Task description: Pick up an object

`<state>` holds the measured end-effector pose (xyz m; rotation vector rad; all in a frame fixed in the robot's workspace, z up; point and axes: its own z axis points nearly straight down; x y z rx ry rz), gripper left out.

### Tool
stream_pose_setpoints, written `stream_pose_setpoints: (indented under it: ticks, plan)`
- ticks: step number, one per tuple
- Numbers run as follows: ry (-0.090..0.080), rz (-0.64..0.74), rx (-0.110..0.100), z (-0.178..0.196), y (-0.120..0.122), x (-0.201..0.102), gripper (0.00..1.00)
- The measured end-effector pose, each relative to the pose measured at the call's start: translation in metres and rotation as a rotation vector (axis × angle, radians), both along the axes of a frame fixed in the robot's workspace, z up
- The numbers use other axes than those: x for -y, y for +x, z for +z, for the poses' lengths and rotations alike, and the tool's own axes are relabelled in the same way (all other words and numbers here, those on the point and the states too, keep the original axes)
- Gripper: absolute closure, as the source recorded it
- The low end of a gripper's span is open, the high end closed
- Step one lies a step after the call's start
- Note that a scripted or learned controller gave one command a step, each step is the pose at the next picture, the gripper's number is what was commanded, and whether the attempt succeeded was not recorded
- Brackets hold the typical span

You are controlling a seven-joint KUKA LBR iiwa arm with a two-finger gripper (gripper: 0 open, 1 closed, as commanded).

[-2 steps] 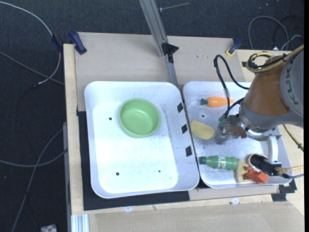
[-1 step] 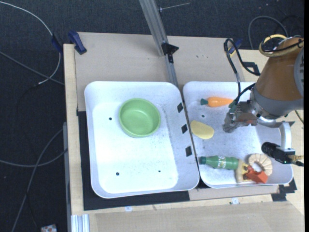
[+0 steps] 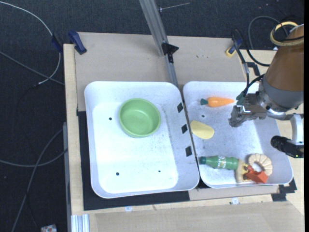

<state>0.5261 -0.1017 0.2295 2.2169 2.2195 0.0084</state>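
The right bin (image 3: 270, 139) holds an orange carrot (image 3: 218, 101) at its far edge, a yellow lemon-shaped piece (image 3: 202, 130) near its left wall, a green bottle (image 3: 219, 162) lying on its side at the front, and a tan ring with a red piece (image 3: 257, 168) at the front right. A green bowl (image 3: 139, 117) sits in the left bin (image 3: 125, 173). My gripper (image 3: 236, 120) hangs over the right bin, just right of the carrot's tip and apart from the lemon piece. Nothing shows between its fingers.
A grey metal pole (image 3: 153, 21) slants across the bench behind the bins. Black clips (image 3: 186, 128) line the seam between the two bins. Blue and yellow clamps sit at the bench's far corners.
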Motion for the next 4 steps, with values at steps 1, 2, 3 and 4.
stream_pose_setpoints:
  ticks: [1,2,3,4]
  plan:
    - [-0.001,0.001,0.0,0.025,0.002,0.0,1.0]
    - [-0.001,0.003,-0.004,0.018,0.014,-0.043,1.0]
    - [0.003,0.004,-0.013,0.013,0.014,-0.101,1.0]
    - [0.003,0.005,-0.005,0.019,0.032,-0.15,1.0]
